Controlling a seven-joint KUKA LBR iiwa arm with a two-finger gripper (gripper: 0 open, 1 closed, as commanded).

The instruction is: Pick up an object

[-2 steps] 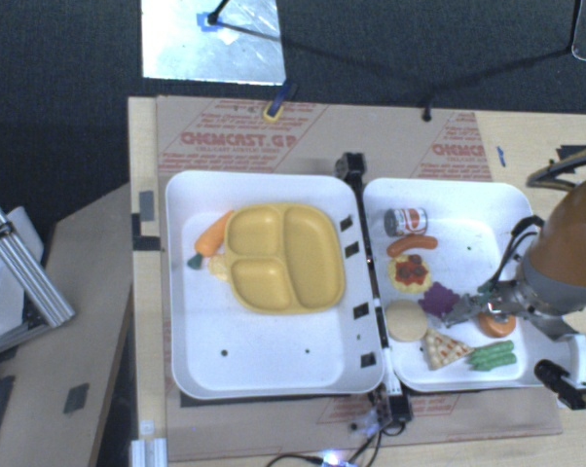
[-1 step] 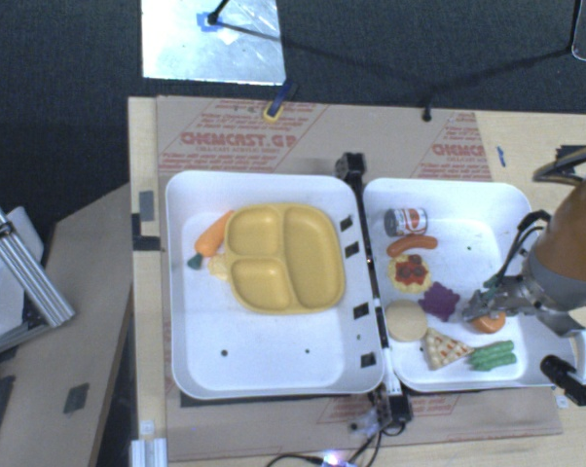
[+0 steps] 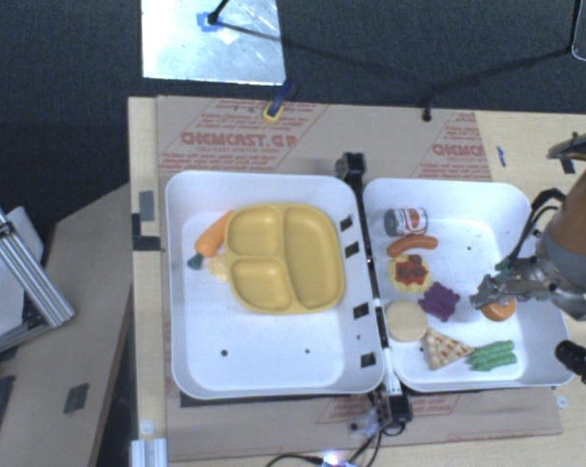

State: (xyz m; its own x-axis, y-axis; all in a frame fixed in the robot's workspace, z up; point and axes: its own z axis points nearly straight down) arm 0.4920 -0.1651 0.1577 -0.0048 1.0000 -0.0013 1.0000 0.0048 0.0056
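**Orange piece under my claw, right wall close by**

Orange shows just beneath my gripper (image 3: 495, 298), a small rounded object (image 3: 500, 310) lying near the right wall of the right bin (image 3: 527, 207). My fingertips sit right over its top, touching it or very nearly so, but from this slanted view I cannot tell how wide the claw stands or whether it has any hold on the piece at all. I treat it as not yet lifted.

What could spoil this: the piece is low and rounded, so if I close off-centre it may squirt sideways, most likely toward the wall or down toward the green beans (image 3: 493, 356) near the bin's front right corner. If I press too deep, the tips could jam on the bin floor. The purple piece (image 3: 440, 302) lies just to the left of my claw, and a sideways drift on closing could nudge it.

Room to move: straight up is free, and that is my safest way out. To the left the bin is crowded with the red tart-like piece (image 3: 411, 273), the sausage (image 3: 413, 244), the can (image 3: 406, 222), the round biscuit (image 3: 406, 320) and the pizza slice (image 3: 443, 347). The back right corner of the bin is bare floor. The left bin (image 3: 274, 373) holds a yellow tray (image 3: 278, 258) and a carrot (image 3: 213, 233), with open floor along its front edge.
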